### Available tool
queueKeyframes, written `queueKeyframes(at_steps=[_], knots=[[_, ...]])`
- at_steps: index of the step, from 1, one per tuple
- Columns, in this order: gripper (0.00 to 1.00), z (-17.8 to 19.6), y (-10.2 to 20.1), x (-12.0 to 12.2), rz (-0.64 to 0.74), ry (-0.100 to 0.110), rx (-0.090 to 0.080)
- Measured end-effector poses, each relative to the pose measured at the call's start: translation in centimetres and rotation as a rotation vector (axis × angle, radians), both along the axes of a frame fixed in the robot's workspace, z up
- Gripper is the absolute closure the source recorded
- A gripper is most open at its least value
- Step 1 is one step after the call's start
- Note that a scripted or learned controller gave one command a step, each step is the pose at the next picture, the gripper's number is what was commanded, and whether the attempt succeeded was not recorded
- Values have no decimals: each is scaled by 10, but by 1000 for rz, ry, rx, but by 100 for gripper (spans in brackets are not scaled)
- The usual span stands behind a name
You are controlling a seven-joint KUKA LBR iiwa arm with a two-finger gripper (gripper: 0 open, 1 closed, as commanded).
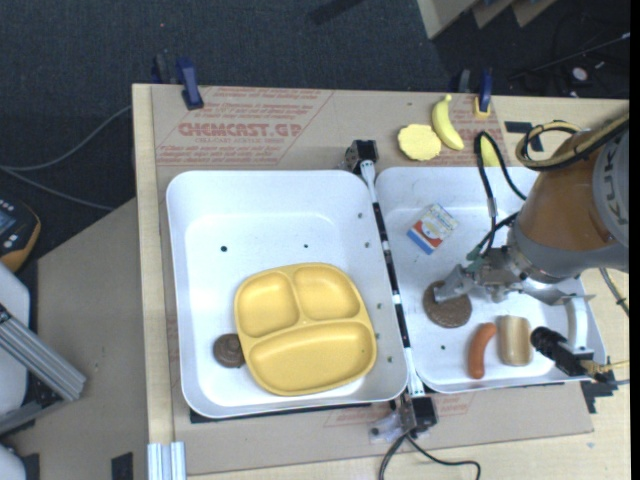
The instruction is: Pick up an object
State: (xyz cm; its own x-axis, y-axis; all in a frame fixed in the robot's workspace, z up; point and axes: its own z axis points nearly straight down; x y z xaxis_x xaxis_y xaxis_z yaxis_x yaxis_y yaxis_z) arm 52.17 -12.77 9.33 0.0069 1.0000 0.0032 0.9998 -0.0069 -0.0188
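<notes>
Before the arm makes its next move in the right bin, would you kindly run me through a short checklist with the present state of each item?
1. Gripper positioned over a target: ok; it sits at the brown round object in the right bin.
2. Object seen between the fingers: cannot tell.
3. Neighbours apart from the target: ok; the sausage and bread roll lie to its right, the small carton above it.
4. Cable free of the arm: cannot tell; it trails across the bin toward the wrist.
5. Yellow tray outside the work area: ok; it lies in the left bin.
</notes>
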Motion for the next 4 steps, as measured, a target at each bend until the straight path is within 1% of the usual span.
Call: queueKeyframes(at_steps=[1, 2, 3, 4], knots=[[0, -6, 27, -24, 4, -26, -4], [0, -6, 6, 20, 8, -26, -5], [100, 5, 6, 20, 5, -30, -6], [0, 4, 6, 19, 5, -28, -5]])
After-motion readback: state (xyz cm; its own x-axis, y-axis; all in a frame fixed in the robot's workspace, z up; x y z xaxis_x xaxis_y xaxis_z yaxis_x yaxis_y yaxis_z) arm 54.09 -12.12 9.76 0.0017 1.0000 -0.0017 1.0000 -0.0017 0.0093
